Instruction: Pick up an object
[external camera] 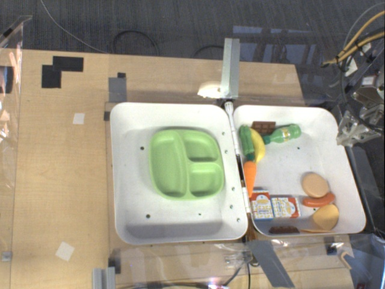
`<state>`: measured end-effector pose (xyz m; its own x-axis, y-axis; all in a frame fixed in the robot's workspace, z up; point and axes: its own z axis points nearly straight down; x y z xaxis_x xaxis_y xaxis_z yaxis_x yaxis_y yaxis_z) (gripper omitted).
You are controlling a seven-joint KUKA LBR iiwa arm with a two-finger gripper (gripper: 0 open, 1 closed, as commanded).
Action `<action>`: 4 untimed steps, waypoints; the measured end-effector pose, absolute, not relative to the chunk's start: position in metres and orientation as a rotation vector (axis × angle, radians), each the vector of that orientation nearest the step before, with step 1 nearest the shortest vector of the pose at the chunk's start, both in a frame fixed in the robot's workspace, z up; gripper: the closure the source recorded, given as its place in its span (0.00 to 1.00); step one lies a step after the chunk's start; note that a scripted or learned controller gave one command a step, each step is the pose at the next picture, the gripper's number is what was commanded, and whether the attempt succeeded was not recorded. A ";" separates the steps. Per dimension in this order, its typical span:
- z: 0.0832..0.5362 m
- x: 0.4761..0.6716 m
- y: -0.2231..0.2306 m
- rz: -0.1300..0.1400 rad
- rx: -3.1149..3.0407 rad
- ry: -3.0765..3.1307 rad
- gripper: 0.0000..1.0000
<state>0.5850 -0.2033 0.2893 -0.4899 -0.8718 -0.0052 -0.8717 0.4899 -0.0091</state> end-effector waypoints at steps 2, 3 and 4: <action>0.302 0.547 -0.205 -0.006 -2.560 1.812 1.00; 0.314 0.550 -0.204 -0.012 -2.554 1.812 1.00; 0.325 0.551 -0.204 -0.018 -2.546 1.814 1.00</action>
<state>0.5514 -0.2037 0.3253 0.3267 -0.9451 0.0004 -0.9449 -0.3267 -0.0193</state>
